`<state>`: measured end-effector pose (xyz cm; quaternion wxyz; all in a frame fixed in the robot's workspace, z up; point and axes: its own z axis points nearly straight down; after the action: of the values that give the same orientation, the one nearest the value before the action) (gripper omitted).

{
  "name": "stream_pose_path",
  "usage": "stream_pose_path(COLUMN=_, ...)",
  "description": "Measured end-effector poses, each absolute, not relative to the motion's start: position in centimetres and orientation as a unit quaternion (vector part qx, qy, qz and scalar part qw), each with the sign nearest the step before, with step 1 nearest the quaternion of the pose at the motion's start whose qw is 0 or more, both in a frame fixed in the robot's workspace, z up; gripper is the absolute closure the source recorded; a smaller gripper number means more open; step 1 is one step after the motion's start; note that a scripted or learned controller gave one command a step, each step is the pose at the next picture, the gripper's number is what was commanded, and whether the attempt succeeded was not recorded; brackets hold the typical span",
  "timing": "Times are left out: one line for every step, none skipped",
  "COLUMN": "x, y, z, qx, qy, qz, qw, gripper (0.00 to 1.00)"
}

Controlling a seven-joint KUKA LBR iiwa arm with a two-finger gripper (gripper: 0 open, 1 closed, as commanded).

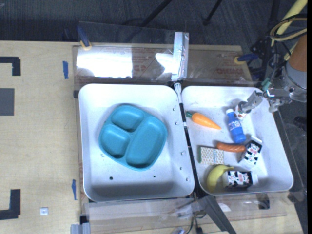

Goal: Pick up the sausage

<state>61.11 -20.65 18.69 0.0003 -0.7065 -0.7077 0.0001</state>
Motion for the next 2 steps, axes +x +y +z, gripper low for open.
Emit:
stream_pose_path(x=57.9, y=-7.0, z=23.9, qx=-0.744, qy=-0.668, qz=0.0005, qw=0.002, gripper=0.00)
stream_pose_path(x=53.0, y=-3.4, z=36.8, qx=-0.842, qy=-0.539, qz=0.0004, qw=-0.001, gripper=0.00)
